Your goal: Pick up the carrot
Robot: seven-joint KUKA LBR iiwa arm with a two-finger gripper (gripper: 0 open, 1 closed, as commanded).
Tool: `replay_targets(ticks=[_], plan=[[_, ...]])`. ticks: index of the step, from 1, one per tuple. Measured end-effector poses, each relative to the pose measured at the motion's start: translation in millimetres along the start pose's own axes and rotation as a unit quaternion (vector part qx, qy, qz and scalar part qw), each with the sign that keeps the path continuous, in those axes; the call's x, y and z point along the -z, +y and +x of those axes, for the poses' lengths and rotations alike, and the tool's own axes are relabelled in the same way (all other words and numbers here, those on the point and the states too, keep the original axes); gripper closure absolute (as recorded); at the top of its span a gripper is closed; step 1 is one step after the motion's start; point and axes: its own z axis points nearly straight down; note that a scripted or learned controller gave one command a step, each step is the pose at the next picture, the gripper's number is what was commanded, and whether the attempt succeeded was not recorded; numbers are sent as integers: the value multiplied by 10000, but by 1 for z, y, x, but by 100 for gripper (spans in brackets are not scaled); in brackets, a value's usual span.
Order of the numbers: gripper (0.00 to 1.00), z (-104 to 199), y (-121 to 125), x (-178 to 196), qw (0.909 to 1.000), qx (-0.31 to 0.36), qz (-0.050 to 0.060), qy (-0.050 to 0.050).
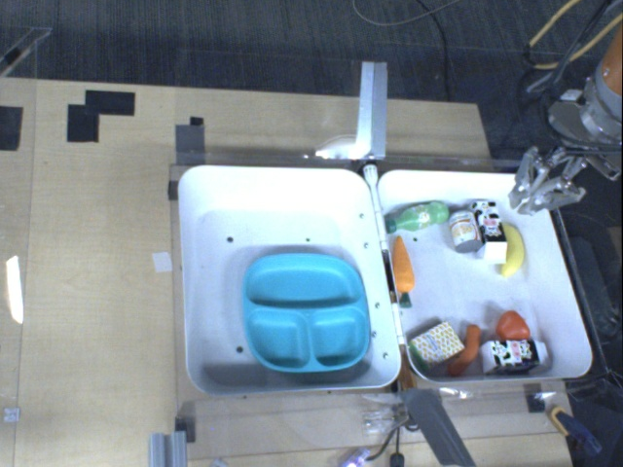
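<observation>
The slim orange carrot [402,267] lies against the right white bin's [574,305] left wall. Whether the metal pincer [545,187], over the bin's far-right corner, is open, I cannot tell; approach aligned along the wall.

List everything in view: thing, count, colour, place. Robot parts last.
tray: one, blue, three compartments, left bin
left bin: one, white
right bin: one, white
carrot: one, orange, right bin, along its left wall
bottle: one, green, right bin, upper left
can: one, silver, beside the bottle
banana: one, yellow, right bin, upper right
patterned packet: one, yellow-white, right bin, lower left
tool: one, grey, over the right bin's top right corner
</observation>
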Motion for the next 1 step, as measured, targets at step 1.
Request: replay_targets(ticks=[1], plan=[[100, 64, -21, -7, 9975, 709, 1, 10]])
